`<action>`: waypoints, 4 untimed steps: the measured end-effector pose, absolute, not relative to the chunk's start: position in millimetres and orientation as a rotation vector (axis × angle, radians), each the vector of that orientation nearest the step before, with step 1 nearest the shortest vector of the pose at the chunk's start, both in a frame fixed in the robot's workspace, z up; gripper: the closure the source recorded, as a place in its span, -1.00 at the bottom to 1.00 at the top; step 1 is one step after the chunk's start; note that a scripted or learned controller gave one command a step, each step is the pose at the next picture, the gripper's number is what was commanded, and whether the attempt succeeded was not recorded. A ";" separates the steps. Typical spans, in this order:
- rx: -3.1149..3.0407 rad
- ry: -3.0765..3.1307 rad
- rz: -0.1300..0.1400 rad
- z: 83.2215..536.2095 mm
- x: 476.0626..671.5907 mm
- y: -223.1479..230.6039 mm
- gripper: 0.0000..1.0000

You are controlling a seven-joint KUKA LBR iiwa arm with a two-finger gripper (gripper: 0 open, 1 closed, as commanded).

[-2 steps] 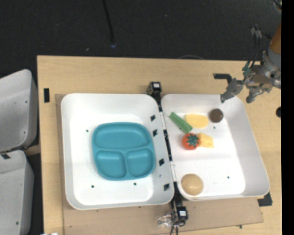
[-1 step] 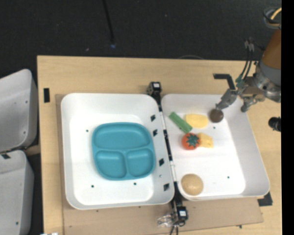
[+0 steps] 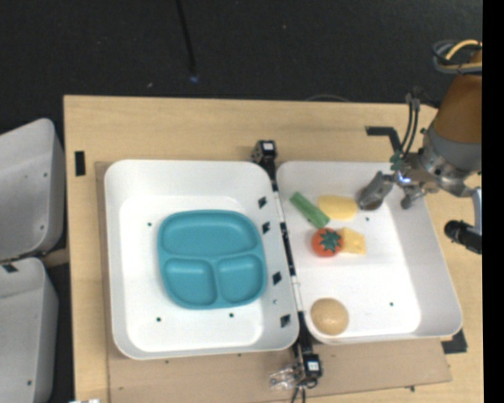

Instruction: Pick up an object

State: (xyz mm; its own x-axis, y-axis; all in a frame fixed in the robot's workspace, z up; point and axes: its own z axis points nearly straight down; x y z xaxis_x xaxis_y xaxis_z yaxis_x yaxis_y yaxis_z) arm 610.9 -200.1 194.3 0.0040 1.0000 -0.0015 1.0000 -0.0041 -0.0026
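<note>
Hand (image 3: pixel 392 187) hovers splayed wide, holding nothing, right of yellow piece (image 3: pixel 338 207); arm cut off.

The grey arm (image 3: pixel 454 141) reaches in from the right, its orange band (image 3: pixel 460 107) sitting above the wrist, and its two-finger gripper (image 3: pixel 392 191) hangs low with the fingers (image 3: pixel 371 191) spread apart, nothing between them.
</note>
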 end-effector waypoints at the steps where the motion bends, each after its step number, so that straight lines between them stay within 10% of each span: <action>1: -2.225 -2.215 0.006 132.5 607.0 -206.0 -1.00; 2: -2.232 -2.219 -0.002 147.8 609.3 -206.9 1.00; 4: -2.224 -2.229 -0.005 276.5 606.1 -213.9 1.00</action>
State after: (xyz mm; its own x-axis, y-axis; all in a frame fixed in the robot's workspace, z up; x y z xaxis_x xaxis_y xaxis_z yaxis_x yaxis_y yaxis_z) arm 606.1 -213.9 276.5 -0.0022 1.0000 -0.0033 1.0000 0.0023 0.0076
